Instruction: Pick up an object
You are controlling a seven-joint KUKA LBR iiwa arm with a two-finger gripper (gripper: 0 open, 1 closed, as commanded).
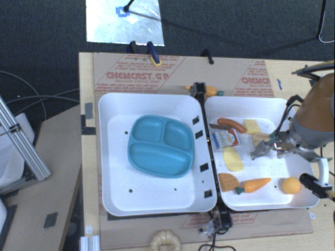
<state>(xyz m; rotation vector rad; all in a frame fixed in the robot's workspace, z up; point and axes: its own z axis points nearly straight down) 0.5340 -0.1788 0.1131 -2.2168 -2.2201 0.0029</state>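
Carrot [255, 184] lies nearest the front edge of the right bin [246, 104], with an orange ball [291, 185] just beside it to the right and a brown wedge [228, 181] touching its leafy end. Farther in lie a yellow oval piece [233, 159], a printed packet [224, 139], a sausage [231, 124] and a cheese slice [253, 126]. The gripper [260, 150] hovers low among these, fingers slightly parted and pinching nothing. This looks like the approach step: next it must settle over one item and close. The left bin [115, 104] carries a blue divided plate [161, 145].
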